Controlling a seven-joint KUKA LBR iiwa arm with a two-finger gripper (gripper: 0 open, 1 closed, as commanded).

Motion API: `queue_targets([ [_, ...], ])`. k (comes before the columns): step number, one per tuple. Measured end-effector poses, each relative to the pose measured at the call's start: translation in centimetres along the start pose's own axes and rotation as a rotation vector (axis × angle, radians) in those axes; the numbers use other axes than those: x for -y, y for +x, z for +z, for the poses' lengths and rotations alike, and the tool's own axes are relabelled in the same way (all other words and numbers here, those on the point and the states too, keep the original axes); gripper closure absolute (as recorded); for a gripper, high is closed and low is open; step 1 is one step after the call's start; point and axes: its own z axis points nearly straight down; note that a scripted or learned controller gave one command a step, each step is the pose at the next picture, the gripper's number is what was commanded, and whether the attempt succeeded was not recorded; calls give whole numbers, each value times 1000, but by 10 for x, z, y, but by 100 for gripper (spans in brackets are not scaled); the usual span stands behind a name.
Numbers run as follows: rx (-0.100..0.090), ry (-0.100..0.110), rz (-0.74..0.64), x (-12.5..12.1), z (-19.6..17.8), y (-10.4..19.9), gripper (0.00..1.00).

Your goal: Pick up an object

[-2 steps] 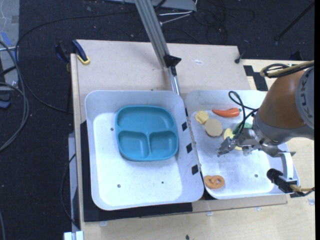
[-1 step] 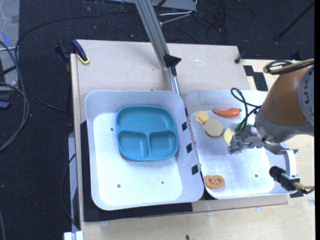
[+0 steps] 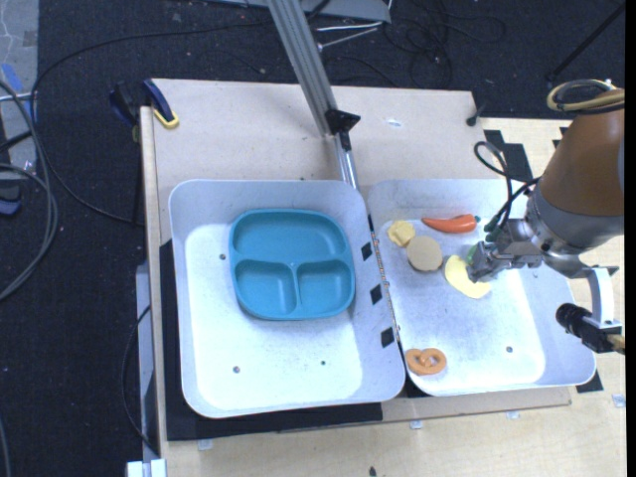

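Your hand (image 3: pixel 481 265) sits low in the right bin (image 3: pixel 517 366), touching the banana (image 3: pixel 463 278); can't tell its grip. No readable labels. Blue tray (image 3: pixel 293 264) in left bin (image 3: pixel 199 296).

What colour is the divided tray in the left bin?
Light blue. The tray shows plainly in the camera view, lying in the left bin.
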Motion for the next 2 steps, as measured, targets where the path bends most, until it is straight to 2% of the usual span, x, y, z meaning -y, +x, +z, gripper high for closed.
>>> queue_targets([
  [1, 0, 0, -1, -10, -58, 3, 100],
  [2, 0, 2, 0, -12, -92, 3, 100],
])
